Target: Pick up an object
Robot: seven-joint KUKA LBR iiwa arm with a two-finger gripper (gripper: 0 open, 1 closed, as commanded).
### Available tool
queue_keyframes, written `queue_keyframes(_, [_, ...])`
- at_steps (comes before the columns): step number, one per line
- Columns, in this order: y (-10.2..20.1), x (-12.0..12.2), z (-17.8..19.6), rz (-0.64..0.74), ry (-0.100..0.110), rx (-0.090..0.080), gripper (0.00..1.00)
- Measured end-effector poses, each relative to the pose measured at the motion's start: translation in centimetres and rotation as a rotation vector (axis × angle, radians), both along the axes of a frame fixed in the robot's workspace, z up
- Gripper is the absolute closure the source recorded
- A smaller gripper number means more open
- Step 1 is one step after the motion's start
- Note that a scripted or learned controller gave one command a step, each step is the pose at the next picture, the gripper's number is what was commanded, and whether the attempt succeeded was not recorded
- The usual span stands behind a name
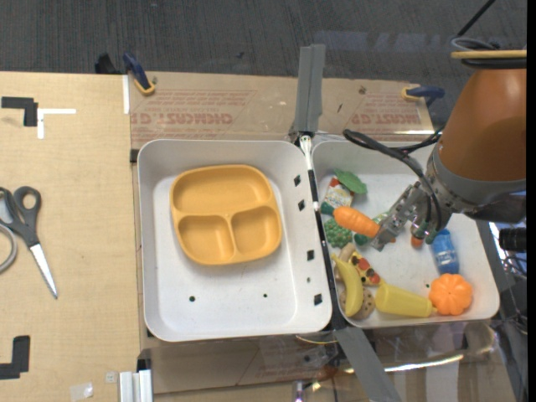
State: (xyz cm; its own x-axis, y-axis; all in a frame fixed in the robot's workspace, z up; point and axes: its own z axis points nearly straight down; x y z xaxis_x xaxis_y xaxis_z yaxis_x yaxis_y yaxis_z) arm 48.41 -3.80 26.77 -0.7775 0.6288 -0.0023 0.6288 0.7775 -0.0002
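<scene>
Gripper (387, 234) low in right bin (481, 245), tips just beside carrot (355, 220); whether fingers are spread or closed, cannot tell. Nothing seen between them. Carrot lies slantwise near the divider, over broccoli (338, 234). Likely light, stiff, smooth plastic; take it across the thick middle. Banana (350, 285) and pumpkin (450, 294) lie nearer the front.

Your hand (387, 229) looks like dull grey metal. Just beside it lies a smooth, glossy plastic carrot (355, 220); below it sit a glossy plastic pumpkin (450, 294) and a matt yellow corn cob (403, 301). Well left of it, the yellow divided plate (224, 213) looks satin-smooth plastic in a matt white plastic bin (159, 291).
</scene>
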Motion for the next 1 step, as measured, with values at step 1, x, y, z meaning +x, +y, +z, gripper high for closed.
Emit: queue_keyframes(1, [6.46,5.16,0.90,-0.129,0.002,0.000,1.00])
